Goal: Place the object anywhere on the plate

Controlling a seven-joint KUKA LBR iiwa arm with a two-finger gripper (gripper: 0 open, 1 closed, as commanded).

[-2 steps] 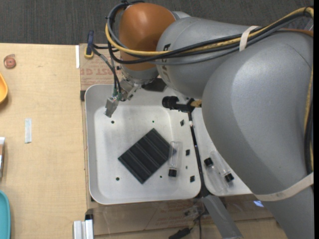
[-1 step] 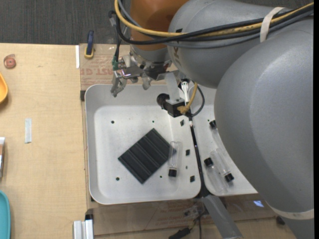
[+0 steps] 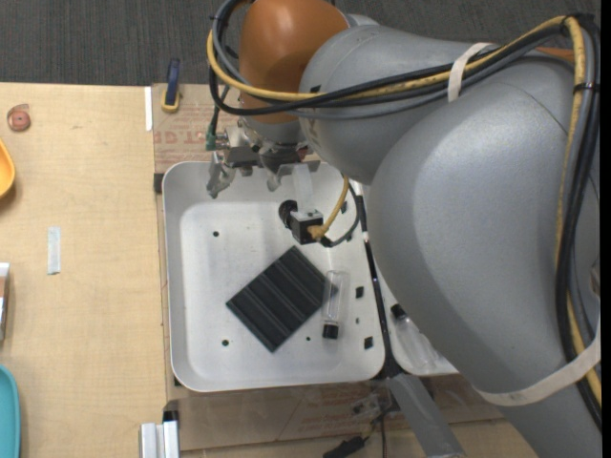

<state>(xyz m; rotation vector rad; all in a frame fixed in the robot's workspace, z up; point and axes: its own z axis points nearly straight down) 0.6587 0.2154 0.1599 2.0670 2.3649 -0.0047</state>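
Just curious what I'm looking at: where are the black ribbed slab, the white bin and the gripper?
black ribbed slab (image 3: pixel 278 299), camera view, middle of its top.
white bin (image 3: pixel 191 351), camera view, bare floor.
gripper (image 3: pixel 250 160), camera view, between its fingertips.

**Around the bins: what sits off-task**

You have the pale wooden desk (image 3: pixel 86 256) on the left, with a small reddish disc (image 3: pixel 18 117) near its top corner and a little clear strip (image 3: pixel 53 251) lying further down. An orange item (image 3: pixel 5 172) and a teal item (image 3: pixel 8 413) poke in from the left edge. A blue clamp (image 3: pixel 173 82) stands just above the white bin (image 3: pixel 186 284), by brown cardboard (image 3: pixel 186 127). Dark carpet (image 3: pixel 95 22) runs along the top.
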